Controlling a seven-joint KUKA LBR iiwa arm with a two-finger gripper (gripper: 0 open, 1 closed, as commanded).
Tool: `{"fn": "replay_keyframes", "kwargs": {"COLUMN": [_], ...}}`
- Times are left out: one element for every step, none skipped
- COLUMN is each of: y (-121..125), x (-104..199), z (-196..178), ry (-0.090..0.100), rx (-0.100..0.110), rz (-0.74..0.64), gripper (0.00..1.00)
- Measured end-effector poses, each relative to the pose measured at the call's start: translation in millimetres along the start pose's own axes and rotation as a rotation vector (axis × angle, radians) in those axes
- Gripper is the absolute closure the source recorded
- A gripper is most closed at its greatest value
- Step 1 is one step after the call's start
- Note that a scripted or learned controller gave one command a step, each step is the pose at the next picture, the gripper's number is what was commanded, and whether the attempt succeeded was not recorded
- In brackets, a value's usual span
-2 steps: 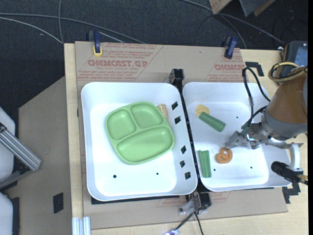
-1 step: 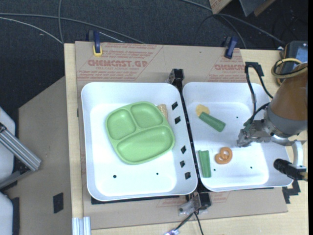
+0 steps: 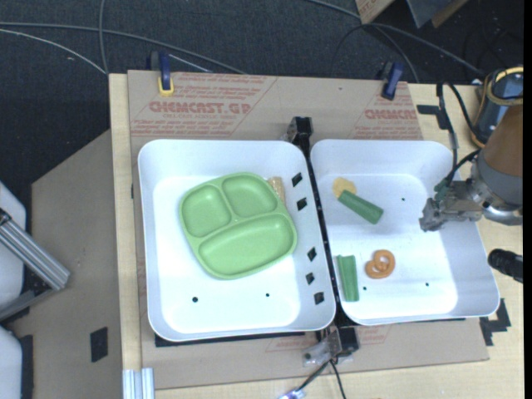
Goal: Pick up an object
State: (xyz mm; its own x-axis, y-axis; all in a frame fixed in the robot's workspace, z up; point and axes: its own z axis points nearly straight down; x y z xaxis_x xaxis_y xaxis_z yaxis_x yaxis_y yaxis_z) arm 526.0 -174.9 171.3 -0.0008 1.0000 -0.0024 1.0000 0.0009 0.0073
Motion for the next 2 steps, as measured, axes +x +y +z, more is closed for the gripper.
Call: {"fn": "replay_keyframes", "kwargs": {"y": [0.9,2.0], "x": [-0.6,-0.6], "z": [-64.9,-80.2], "ry": [0.0,0.001], "rx": [-0.001,0.003], "rz": [0.0,-0.001], "gripper": [1.0,1.0]}}
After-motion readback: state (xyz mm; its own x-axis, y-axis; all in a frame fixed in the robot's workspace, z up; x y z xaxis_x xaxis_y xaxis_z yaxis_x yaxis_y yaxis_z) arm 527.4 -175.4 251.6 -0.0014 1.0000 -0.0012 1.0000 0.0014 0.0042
